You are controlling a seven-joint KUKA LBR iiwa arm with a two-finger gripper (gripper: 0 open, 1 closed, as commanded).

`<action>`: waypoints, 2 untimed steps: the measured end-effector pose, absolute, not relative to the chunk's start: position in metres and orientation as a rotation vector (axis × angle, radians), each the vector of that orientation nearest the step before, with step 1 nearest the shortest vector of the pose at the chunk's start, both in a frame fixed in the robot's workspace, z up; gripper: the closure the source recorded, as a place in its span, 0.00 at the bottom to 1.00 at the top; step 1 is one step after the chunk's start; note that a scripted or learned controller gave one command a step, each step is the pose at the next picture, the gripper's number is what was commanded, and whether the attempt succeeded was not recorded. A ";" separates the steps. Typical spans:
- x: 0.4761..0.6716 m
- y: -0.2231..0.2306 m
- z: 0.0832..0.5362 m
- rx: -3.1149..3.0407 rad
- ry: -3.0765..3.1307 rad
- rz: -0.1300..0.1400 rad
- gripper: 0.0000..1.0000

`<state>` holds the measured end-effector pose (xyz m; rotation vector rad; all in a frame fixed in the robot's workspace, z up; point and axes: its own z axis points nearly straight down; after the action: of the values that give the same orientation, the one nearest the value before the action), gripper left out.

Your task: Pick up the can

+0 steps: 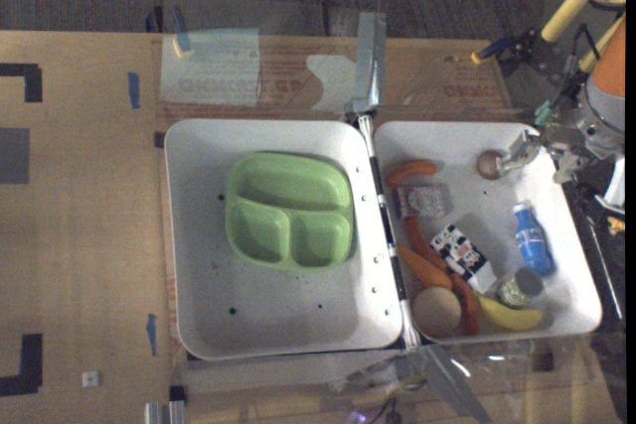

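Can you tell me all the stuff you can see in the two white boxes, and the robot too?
bins: 2, white, side by side on the bench
plate: 1, green with three sections, in the left bin
can: 1, small with a grey top, near corner of the right bin, beside the banana
bottle: 1, blue, right side of the right bin
banana: 1, yellow, near edge of the right bin
carrot: 1, orange, middle of the right bin
sausage: 1, reddish, far left of the right bin
box: 1, black and white, middle of the right bin
ball: 1, tan, near left of the right bin
arm: 1, grey and orange, right edge
gripper: 1, metal, over the far side of the right bin
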<state>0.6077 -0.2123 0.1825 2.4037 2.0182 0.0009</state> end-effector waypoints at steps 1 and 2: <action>0.606 -0.201 0.087 2.486 1.934 0.017 0.00; 0.671 -0.202 0.086 2.502 1.926 0.013 0.00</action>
<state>0.6710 -0.2020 0.0865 2.5025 1.9264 0.0126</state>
